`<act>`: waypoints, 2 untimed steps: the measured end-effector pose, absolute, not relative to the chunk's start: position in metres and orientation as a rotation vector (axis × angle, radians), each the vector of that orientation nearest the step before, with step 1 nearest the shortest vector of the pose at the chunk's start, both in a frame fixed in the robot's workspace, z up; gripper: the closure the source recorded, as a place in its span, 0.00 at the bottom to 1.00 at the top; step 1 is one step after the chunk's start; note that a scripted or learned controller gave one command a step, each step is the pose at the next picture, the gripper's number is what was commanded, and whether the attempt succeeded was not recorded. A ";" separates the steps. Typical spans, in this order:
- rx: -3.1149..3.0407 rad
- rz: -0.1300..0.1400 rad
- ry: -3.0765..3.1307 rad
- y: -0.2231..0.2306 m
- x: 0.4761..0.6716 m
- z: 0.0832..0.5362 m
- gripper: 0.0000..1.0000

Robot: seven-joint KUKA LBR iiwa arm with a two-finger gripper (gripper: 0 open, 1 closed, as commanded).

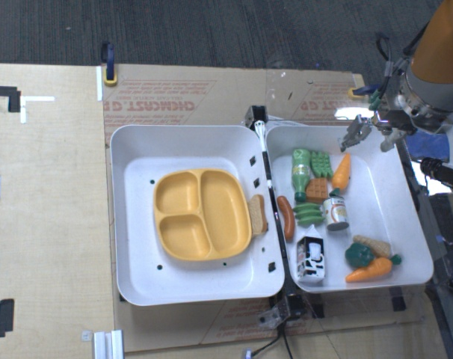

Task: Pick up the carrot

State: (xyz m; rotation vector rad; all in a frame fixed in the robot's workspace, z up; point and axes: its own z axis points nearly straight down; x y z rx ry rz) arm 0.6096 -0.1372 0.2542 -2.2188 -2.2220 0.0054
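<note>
Starting at the near rim of the right bin, I find one carrot lying flat, its tip toward the near left corner and its thick end against a green broccoli piece. Just left of it stands a black-and-white milk carton. Farther in sit a small tin can, a hot dog along the bin's left wall, and a green pea pod. Beyond those a second carrot lies on a slant beside a green bottle.

Farthest back, my claw hangs over the far right corner of this bin with nothing between its fingers; they look spread apart, though the view is small.

I judge this the approach step: no grasp has begun. The far carrot lies nearest to me. Next I need to come over its middle, turn my fingers across its length, and descend without nudging the bottle or the can.

The left bin holds a yellow divided plate.
</note>
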 end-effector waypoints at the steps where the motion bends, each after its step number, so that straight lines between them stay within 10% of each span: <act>1: -2.258 -0.007 -2.199 -0.172 0.634 0.097 0.00; 2: -2.261 -0.012 -2.200 -0.172 0.635 0.109 1.00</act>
